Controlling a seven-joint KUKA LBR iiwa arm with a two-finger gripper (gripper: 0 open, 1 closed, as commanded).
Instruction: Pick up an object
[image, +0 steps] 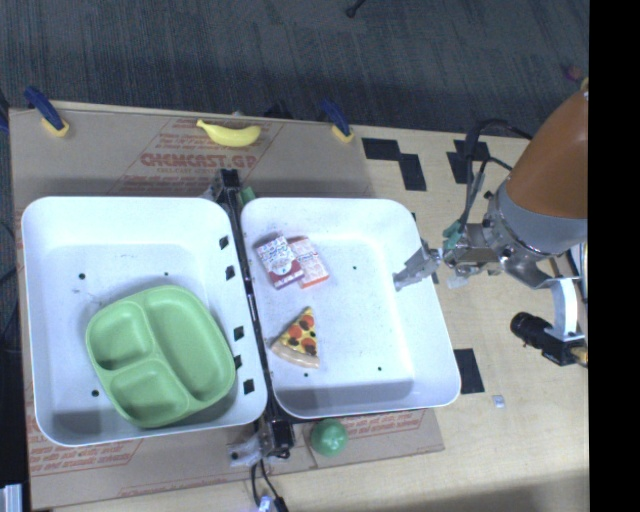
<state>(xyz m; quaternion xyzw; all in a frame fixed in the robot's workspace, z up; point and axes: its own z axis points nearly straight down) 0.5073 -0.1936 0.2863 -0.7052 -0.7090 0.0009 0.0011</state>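
The tool (412, 268) hung at the right rim of the right bin (430, 330), its grey tip pointing left over the rim's edge. Nothing showed in its grasp; whether it stood open or closed could not be told from this slanted view. Behind it the wrist with its cables ran back to the arm (545, 190), whose orange band sat at the frame's right, so the arm reached in low and nearly level from that side.

The pick, by my judgement, had not been made: every candidate lay on a bin floor. In the right bin a small red-and-white packet (288, 260) lay toward the upper left, and a toy pizza slice (298, 338) lay below it, both well apart from the tool. The left bin (50, 230) held a green divided plate (158, 355). Outside the bins, a yellow banana (230, 131) rested on the cardboard at the far side, and a green ball (327, 437) at the near edge of the tabletop (510, 440).
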